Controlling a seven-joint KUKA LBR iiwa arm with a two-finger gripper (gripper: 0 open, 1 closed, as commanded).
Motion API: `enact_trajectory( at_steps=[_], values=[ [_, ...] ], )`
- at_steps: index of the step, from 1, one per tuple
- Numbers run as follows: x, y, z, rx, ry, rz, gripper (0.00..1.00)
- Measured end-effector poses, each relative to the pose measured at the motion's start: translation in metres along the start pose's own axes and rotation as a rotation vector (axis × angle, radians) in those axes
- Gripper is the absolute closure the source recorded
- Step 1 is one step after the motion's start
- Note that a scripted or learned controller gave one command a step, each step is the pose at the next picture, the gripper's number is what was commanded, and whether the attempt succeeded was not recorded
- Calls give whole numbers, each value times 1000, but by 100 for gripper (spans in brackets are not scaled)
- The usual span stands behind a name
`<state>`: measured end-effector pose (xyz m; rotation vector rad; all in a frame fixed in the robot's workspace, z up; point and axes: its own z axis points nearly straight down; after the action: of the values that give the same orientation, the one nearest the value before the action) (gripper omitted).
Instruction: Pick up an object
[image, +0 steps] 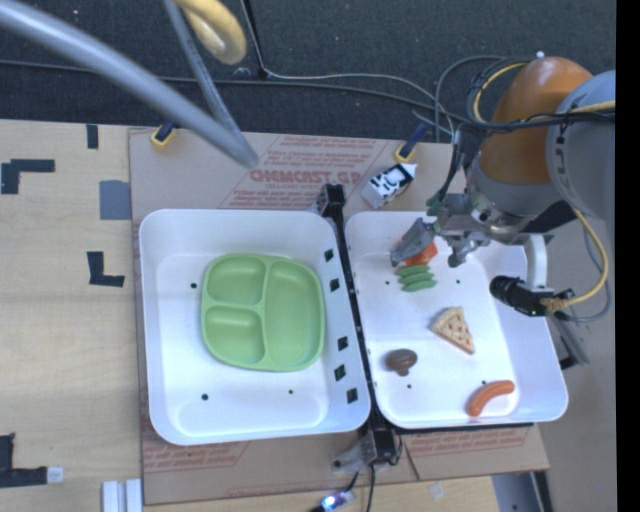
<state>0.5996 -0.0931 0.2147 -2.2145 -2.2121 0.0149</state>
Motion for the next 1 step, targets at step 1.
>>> enact_trajectory(
  at_steps=[1],
  values=[
    [0, 3, -7, -13, -1, -3, 0]
  ],
)
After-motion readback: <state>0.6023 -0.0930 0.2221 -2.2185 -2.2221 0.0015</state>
